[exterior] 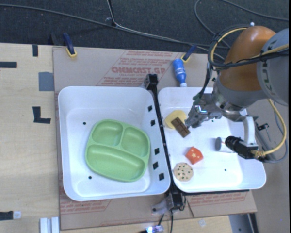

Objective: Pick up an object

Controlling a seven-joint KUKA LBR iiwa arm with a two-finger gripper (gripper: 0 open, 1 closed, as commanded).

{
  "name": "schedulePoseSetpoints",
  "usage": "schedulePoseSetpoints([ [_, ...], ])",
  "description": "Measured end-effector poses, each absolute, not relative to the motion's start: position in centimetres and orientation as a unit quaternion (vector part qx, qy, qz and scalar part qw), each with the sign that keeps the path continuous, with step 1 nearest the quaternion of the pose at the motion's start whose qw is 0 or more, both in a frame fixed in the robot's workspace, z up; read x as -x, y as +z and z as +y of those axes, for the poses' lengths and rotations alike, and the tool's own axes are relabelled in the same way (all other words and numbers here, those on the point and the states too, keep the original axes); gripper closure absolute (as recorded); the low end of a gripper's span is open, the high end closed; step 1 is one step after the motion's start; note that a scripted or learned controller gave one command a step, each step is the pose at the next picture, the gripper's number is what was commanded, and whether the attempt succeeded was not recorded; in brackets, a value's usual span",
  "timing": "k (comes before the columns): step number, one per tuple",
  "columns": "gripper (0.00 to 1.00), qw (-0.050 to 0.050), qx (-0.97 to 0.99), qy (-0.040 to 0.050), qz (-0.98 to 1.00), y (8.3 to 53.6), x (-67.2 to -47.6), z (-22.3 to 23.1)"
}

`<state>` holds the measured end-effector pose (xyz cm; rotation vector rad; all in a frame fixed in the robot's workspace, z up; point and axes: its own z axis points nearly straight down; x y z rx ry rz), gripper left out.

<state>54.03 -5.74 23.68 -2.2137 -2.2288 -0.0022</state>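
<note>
**Cookie (183,171) at near side; gripper (195,116) being held beside brown block (181,128)**

Nearest in the right bin (233,176), the cookie is being shown lying flat. A red piece (194,155) is being shown just beyond it, and a small grey piece (217,143) right of that. The left bin (72,110) is being taken up by a green divided plate (118,149).

Risk, as judged: the brown block is being taken as the likely target. It is lying at a slant and touching a yellow piece (174,116); which of the two is on top cannot be told. A descent from here could be catching both pieces at once. It could also be pushing one aside, so that the grasp is being closed on nothing. Both pieces are being crowded by the wall between the bins, just to their left. A nudge that way could be jamming the block against that wall and tipping it.

The block is being shown just left of the gripper and slightly nearer, close beside it; contact cannot be told. The red piece and cookie are lying well apart from the gripper, toward the near side.

Whether the gripper is apart or together cannot be told at this slant. No object is being shown clamped in it.
</note>
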Motion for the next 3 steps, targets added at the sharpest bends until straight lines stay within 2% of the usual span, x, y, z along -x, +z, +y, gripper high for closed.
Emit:
schedulePoseSetpoints([
  [3,1.0,0.0,0.705,0.0,-0.709,20.7,-61.1,8.6],
])
